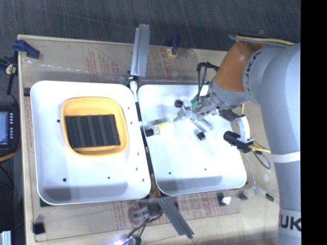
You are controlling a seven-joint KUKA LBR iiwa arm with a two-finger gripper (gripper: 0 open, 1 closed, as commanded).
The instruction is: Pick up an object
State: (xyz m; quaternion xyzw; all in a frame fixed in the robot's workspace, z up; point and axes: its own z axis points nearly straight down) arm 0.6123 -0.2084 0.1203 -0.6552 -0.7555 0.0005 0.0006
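The hand [190, 117] is hanging low over the upper middle of the right bin [225, 180], its two fingers [201, 135] spreading wide apart and nothing sitting between them. One dark fingertip is pointing toward the bin's back wall, the other toward its centre. Just to the hand's left a small marker-like object [156, 128] is lying flat on the bin floor near the divider between the bins: it is showing a pale yellow-green body with a dark cap at its left end. It is lying apart from the fingers. Behind the hand, the grey arm [276, 91] with its orange band is reaching in over the bin's right edge. In the left bin [46, 182] a yellow tray [94, 104] holding a dark ribbed insert is resting. Both bins are sitting on the bench [76, 55].
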